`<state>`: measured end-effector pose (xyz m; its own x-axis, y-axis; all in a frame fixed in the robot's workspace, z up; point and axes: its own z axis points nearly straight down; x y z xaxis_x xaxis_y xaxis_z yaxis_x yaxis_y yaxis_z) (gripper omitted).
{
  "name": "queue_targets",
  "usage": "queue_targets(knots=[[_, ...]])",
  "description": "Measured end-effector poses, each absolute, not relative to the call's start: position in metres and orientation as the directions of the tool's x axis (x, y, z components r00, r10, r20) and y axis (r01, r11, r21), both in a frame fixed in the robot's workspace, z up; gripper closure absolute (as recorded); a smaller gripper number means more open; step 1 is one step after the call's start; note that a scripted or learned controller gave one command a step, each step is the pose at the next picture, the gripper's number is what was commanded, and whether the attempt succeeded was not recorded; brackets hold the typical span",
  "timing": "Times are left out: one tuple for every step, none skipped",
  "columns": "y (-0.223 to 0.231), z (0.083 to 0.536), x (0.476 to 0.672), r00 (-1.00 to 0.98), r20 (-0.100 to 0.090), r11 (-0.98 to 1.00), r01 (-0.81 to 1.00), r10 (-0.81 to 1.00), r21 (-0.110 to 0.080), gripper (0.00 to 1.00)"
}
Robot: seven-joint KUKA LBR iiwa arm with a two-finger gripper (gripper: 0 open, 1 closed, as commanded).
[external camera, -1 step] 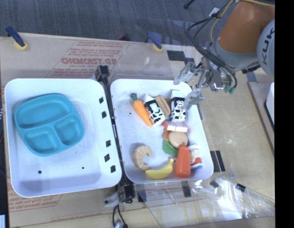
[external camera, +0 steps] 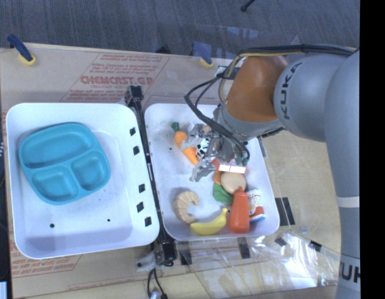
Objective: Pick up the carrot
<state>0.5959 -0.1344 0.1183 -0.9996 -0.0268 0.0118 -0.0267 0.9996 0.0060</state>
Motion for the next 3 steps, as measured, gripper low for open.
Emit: queue_targets(knots=[[-0.114,0.092,0.609,-1.000,0.001,1.000,0.029,0.029,0.001,0.00],[-0.113,0.105,0.611,-1.000,-0.005,1.000,0.020,0.020,0.000,1.00],[-0.079,0.197,0.595,-0.972,-0.010,0.972,0.233,0.233,0.001,1.00]])
